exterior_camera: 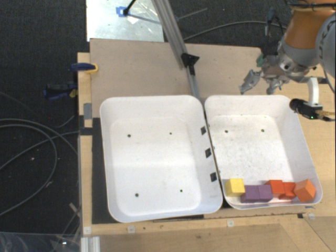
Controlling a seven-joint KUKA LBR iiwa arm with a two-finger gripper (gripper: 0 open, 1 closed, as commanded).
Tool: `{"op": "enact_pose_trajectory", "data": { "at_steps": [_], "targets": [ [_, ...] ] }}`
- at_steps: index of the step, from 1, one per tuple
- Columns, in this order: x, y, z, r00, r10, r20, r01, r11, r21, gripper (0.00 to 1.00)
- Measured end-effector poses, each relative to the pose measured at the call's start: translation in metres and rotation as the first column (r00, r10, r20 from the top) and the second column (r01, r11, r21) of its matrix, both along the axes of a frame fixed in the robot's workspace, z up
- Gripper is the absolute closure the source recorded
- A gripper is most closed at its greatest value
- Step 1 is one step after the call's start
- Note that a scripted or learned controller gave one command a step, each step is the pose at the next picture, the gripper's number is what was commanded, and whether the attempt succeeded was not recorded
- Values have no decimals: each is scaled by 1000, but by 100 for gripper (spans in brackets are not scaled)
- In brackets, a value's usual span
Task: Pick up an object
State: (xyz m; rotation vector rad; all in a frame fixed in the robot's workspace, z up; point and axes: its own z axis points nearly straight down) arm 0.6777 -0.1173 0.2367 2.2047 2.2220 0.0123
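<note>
Arm (310, 20) enters at upper right of the frame, orange band above grey wrist. Gripper (261, 84) hangs over the tabletop (142, 67) just above the top rim of the right bin (294, 135), near that bin's upper middle. Fingers spread apart, nothing between them.

Right bin, lower edge: a row of blocks along the bottom wall. Yellow block (234, 186) at the left end of the row. Purple block (256, 193) just beside it to the right, touching or nearly so. Red block (281, 188) next, touching the purple one. Orange block (305, 190) at the far right, in the bin's lower right corner, tilted. All four lie well apart from the gripper, at the opposite end of the bin.

Left bin (113, 140) sits side by side with the right one, their rims touching at centre frame.

A slanted metal pole (170, 25) runs from top centre down to the junction of the bins. Blue clamp (83, 67) at the tabletop's upper left edge. Cables (26, 140) on the dark floor at left.
</note>
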Motion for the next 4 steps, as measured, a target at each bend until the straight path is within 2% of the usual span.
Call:
{"op": "enact_pose_trajectory", "data": {
  "at_steps": [1,2,3,4],
  "targets": [
    [-56,25,-67,1000,-6,-21,6,1000,5,0],
    [-1,7,-6,1000,-1,-1,1,1000,-1,0],
    [-2,8,2,1000,2,-6,-2,1000,0,100],
    [8,-4,18,1000,-3,-8,3,1000,1,100]
  ]
}}
